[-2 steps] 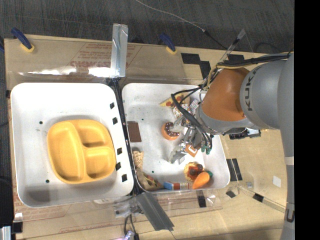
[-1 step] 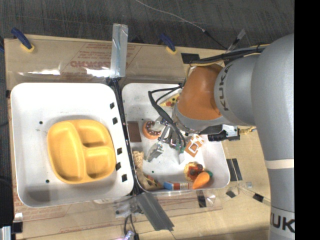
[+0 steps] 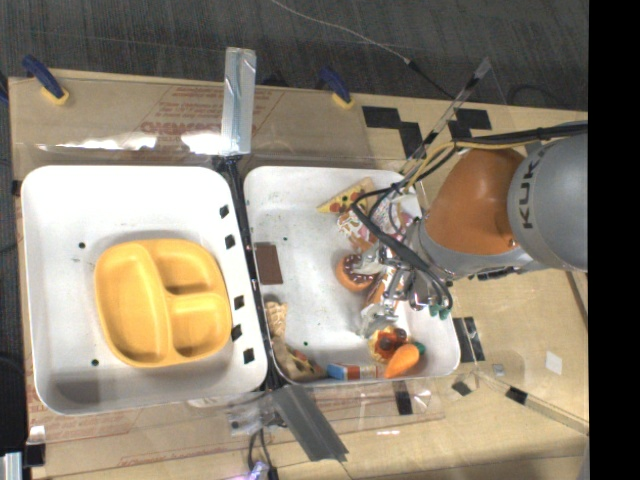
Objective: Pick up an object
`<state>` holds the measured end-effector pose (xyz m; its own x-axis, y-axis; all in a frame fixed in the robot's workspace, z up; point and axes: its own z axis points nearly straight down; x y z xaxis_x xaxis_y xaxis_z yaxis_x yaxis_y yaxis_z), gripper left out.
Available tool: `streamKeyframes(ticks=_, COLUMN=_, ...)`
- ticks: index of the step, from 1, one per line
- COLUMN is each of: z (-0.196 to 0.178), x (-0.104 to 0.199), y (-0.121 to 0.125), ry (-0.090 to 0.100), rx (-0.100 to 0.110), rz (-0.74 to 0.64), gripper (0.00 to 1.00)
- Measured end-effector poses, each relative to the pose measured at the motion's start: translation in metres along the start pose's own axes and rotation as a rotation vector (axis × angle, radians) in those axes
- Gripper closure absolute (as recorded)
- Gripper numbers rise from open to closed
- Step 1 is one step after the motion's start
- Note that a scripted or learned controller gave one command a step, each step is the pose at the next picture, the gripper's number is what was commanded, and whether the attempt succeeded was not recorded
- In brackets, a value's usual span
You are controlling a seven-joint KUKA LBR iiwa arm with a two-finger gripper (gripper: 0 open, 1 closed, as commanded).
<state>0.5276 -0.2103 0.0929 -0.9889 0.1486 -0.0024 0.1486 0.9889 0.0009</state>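
Two bins | gripper (image 3: 383, 306) low in right bin (image 3: 300, 193) above carrot (image 3: 402, 359) | grip state unclear

I see the bench (image 3: 560, 368), a pale wood-coloured top, carrying two white bins side by side. The left bin (image 3: 50, 268) and right bin (image 3: 300, 193) touch along a shared edge. Cardboard (image 3: 120, 103) lies under their far side, held by blue clips (image 3: 45, 80). Black tape marks (image 3: 385, 120) sit near the right bin.
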Motion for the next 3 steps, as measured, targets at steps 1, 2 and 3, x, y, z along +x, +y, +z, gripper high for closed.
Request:
streamKeyframes(ticks=1, z=0.001, x=0.001, y=0.015, ry=0.004, rx=-0.001, rz=0.105, gripper=0.00)
streamKeyframes(ticks=2, z=0.002, x=-0.007, y=0.075, ry=0.005, rx=-0.001, rz=0.238, gripper=0.00)
streamKeyframes(ticks=3, z=0.002, x=-0.096, y=0.084, ry=0.020, rx=0.006, rz=0.449, gripper=0.00)
